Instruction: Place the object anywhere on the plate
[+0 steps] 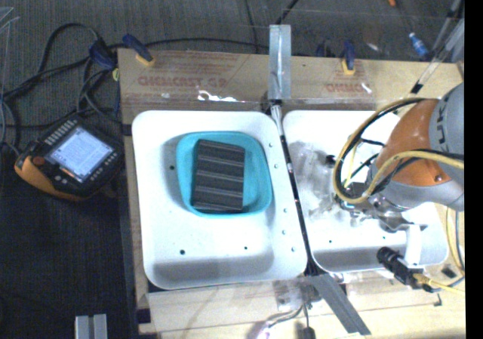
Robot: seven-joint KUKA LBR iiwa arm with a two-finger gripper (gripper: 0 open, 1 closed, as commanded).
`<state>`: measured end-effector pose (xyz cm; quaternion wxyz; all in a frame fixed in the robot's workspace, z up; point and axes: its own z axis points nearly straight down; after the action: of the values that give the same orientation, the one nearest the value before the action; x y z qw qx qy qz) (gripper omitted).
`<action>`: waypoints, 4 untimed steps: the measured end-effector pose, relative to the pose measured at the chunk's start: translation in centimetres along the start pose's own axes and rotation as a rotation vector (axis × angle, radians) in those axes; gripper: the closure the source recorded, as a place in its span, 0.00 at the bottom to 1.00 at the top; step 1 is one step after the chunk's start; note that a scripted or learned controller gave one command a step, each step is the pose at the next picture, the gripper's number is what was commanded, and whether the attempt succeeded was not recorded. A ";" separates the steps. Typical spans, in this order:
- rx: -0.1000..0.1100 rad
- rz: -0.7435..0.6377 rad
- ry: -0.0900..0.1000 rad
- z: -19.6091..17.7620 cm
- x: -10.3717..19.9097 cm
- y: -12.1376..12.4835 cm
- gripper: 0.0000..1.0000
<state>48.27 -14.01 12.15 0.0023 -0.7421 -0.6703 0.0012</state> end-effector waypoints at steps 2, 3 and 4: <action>0.000 0.027 0.000 -0.5 -0.4 0.0 0.00; -0.003 -0.168 -0.004 -11.0 -2.7 0.3 0.00; 0.000 -0.066 -0.001 -6.1 5.0 -0.5 0.00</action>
<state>48.29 -8.96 18.24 0.0018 -0.7197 -0.6943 0.0015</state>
